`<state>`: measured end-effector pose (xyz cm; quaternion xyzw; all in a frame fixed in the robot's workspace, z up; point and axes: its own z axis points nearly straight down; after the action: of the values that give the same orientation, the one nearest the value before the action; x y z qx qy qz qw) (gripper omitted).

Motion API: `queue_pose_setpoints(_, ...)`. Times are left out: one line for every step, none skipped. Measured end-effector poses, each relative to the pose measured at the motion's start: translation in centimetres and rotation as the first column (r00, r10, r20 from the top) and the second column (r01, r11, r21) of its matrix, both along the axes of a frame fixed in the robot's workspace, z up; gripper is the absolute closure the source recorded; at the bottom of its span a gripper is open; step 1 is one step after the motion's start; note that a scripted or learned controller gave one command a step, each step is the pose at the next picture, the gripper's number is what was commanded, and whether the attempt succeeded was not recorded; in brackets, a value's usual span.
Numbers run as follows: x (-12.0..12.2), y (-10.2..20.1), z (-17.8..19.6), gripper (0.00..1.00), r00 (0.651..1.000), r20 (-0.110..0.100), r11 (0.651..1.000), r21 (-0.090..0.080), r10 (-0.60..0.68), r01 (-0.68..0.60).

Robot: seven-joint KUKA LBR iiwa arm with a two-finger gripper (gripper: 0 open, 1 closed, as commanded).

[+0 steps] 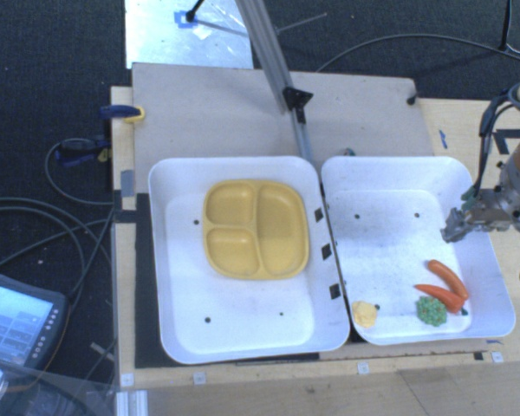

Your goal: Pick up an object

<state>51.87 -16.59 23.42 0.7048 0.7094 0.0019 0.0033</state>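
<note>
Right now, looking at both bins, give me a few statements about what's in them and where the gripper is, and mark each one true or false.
1. The yellow divided plate lies in the left bin. True.
2. The two orange carrots lie in the left bin. False: they lie in the right bin, near its lower right corner.
3. The green broccoli piece sits just below the carrots. True.
4. The gripper is over the yellow plate. False: it is at the right bin's right side, above the carrots in the picture.
5. The small pale yellow item rests on the divided plate. False: it lies at the right bin's lower left corner.
</note>
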Motion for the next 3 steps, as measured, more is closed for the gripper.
queue_pose_setpoints(0.2, 0.0, 2.1, 1.0, 1.0, -0.003, 1.0, 0.001, 0.001, -0.001)
queue_pose_setpoints(0.9, 5.3, 1.1, 1.0, 1.0, -0.005, 1.0, 0.003, 0.004, -0.004)
queue_pose_setpoints(2.3, 10.8, -0.1, 1.0, 1.0, -0.007, 1.0, 0.004, 0.005, -0.005)
